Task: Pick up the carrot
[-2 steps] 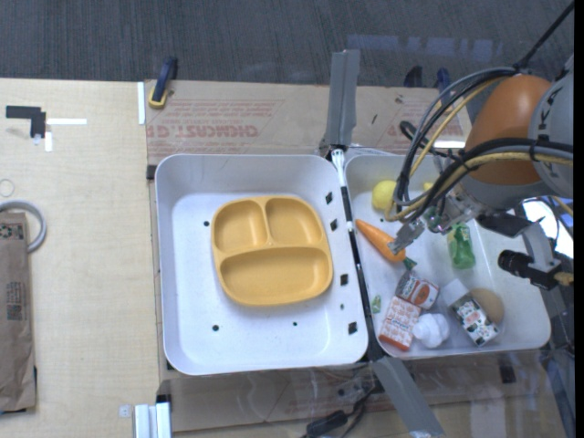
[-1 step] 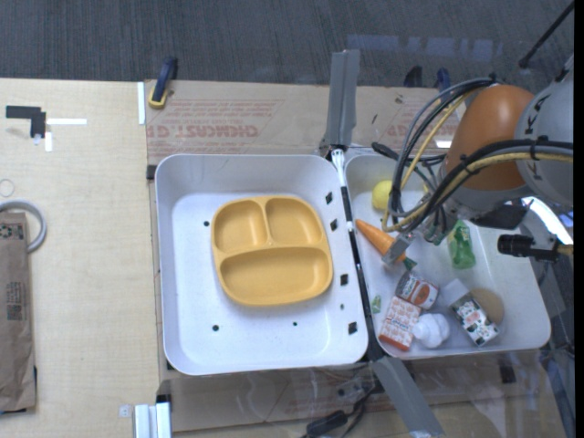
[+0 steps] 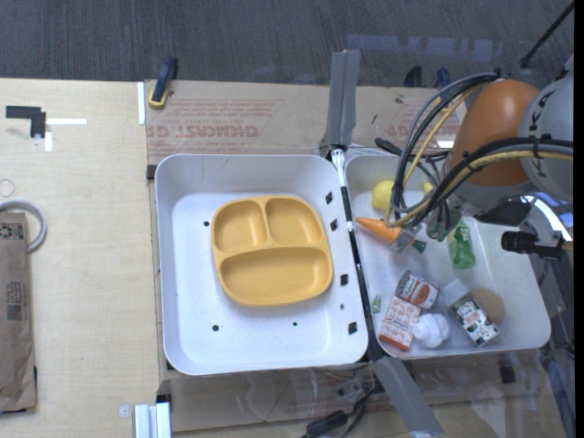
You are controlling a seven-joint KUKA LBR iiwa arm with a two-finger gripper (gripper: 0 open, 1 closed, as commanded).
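Front of right bin: red-and-white packet [image 3: 398,322] is lying by the near wall, a white lump [image 3: 429,329] and a small printed carton [image 3: 475,321] sitting just beside it.
Right bin [image 3: 538,336]: white tray is also holding a small can [image 3: 417,290], a green item [image 3: 462,247] and a yellow fruit [image 3: 383,192].
Carrot [image 3: 377,229]: orange root is lying near the bin's left wall, tip pointing left, its thick end meeting the gripper.
Gripper [image 3: 408,238]: it is hanging low at the carrot's thick end; cables are hiding the fingers, so their spread cannot be told.
Arm [image 3: 497,130]: grey-and-orange limb is reaching in from the right.
Left bin [image 3: 182,245]: it is carrying a yellow divided plate [image 3: 271,249].
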